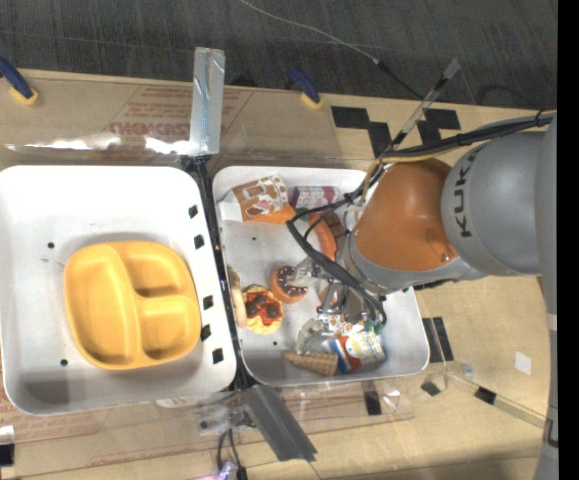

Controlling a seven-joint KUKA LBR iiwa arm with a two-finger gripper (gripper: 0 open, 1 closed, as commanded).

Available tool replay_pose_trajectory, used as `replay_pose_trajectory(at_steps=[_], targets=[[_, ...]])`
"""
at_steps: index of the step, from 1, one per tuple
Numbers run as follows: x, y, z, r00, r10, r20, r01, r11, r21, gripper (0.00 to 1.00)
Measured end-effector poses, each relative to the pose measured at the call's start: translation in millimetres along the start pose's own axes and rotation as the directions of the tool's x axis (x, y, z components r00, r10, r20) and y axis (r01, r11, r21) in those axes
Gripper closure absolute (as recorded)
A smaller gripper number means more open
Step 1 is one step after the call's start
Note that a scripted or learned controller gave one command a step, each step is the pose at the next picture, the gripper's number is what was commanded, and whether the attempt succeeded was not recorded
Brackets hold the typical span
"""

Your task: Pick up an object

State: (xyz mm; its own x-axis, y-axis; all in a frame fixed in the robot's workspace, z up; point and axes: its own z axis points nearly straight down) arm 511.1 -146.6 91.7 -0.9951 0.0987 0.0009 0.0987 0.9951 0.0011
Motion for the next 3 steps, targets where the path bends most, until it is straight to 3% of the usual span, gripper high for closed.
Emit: replay_pose_trajectory(at_steps=[1, 2, 3], targets=[[-98, -18, -1, 1.000, -0.018, 0.001, 0.018, 1.000, 0.002, 0.00], [-34, -25, -1, 1.000, 0.025, 0.003, -0.025, 1.000, 0.000, 0.00], [26, 4, -7, 1.000, 0.008, 0.030, -0.008, 1.000, 0.004, 0.00]])
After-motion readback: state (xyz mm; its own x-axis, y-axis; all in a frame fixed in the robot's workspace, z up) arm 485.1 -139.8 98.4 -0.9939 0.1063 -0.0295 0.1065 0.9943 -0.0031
